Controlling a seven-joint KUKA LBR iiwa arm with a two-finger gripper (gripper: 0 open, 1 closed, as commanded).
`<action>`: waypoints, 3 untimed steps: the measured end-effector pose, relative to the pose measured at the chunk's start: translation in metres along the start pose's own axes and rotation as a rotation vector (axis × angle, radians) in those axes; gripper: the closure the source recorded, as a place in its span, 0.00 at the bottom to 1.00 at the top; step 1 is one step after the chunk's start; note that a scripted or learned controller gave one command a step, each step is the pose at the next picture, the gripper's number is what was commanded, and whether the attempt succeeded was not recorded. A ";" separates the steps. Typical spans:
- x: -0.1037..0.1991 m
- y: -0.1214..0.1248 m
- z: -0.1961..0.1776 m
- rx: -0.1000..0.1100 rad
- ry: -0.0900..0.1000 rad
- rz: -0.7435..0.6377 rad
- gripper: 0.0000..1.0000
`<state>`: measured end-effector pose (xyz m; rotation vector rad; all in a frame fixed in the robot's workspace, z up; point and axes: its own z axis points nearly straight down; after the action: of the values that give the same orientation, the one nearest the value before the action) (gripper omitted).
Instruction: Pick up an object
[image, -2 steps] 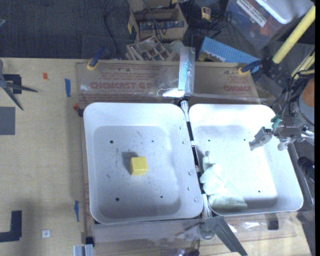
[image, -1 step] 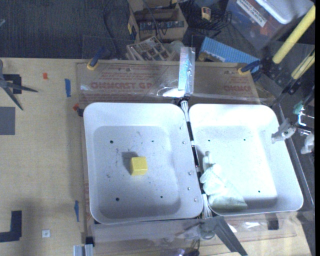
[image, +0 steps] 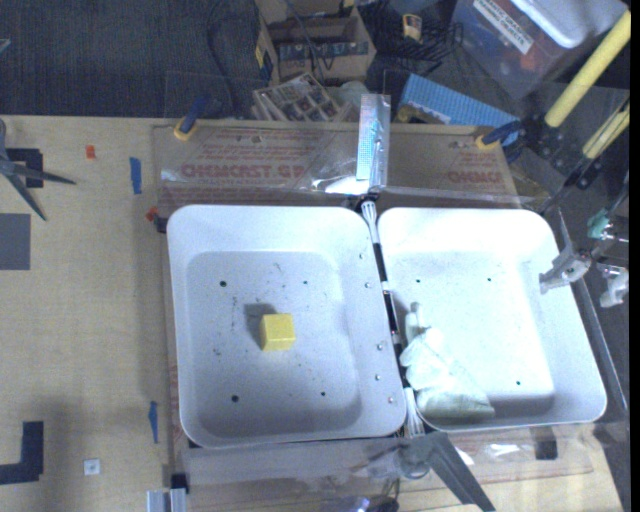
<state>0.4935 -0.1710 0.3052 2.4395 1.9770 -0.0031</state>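
A yellow block (image: 278, 331) lies near the middle of the left bin (image: 200, 240); a crumpled white bag (image: 440, 375) sits in the right bin's (image: 520, 240) near-left corner.

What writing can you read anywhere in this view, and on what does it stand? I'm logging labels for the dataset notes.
Red print on the clear plastic sheet behind the left bin: too blurred to read for sure.
Red print on the sheet behind the right bin: blurred and partly cut off, unreadable.
Print on the white sign at the top: too small to read.
The yellow block bears no writing.
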 end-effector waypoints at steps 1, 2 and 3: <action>-0.025 -0.008 0.002 0.000 -0.001 0.296 0.00; -0.046 -0.004 0.074 0.005 0.002 0.243 0.00; -0.046 -0.004 0.074 0.005 0.002 0.243 0.00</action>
<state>0.4795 -0.2158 0.2316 2.6652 1.6691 -0.0055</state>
